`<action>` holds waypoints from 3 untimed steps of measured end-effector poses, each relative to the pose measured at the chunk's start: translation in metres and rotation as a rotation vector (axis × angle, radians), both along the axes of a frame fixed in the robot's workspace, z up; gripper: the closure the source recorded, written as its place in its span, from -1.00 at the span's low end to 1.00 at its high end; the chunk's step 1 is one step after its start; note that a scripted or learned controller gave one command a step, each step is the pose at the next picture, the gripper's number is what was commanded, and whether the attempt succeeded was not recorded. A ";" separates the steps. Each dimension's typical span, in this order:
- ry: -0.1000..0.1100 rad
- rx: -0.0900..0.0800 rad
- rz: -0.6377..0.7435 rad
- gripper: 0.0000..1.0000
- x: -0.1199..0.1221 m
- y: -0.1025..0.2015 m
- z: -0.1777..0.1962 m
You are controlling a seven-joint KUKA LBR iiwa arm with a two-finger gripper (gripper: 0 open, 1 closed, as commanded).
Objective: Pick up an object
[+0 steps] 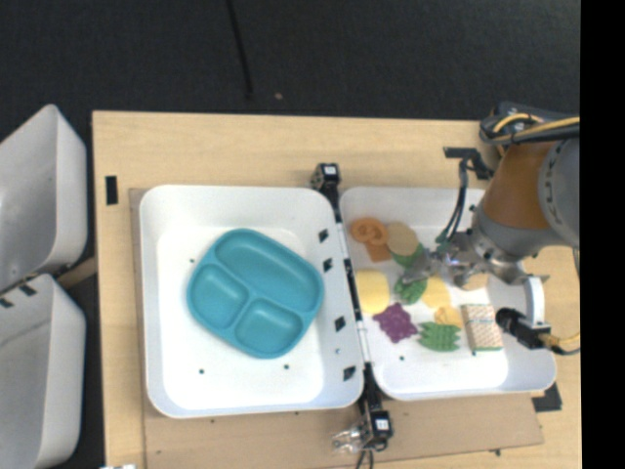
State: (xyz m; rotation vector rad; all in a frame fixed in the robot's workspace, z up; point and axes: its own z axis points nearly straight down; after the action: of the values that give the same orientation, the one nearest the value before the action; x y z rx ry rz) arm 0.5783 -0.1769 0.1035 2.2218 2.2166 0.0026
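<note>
The gripper (422, 274) is hanging over the green piece (412, 286) mid-right bin (508, 384), probably targeting it; grasp unclear.

Pale, matt wood-grain bench (225, 149), smooth. Two white bins, left (166, 379) and right (469, 384), of smooth plastic with a faint sheen. Teal tray (256, 292): smooth moulded plastic, softly glossy. Small pieces in the right bin look like matt plastic or rubber: orange ring (368, 231), tan disc (401, 236), yellow block (371, 288), purple piece (395, 321), green piece (439, 336). Speckled block (480, 326) rougher, grainy in look. Arm (532, 198) with smooth grey shell and orange band, satin finish; gripper (451, 262) of dull metal-like grey, material hard to tell.
</note>
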 end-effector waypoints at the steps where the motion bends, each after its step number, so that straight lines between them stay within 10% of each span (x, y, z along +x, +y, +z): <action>1: -0.004 0.001 -0.002 -1.00 0.003 -0.001 0.001; 2: -0.008 0.000 -0.007 1.00 0.004 -0.002 0.012; 3: -0.004 -0.002 0.004 1.00 0.006 -0.002 0.076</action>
State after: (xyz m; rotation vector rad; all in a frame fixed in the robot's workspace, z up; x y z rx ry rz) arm 0.5848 -0.1789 0.1799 2.2144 2.2183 0.0049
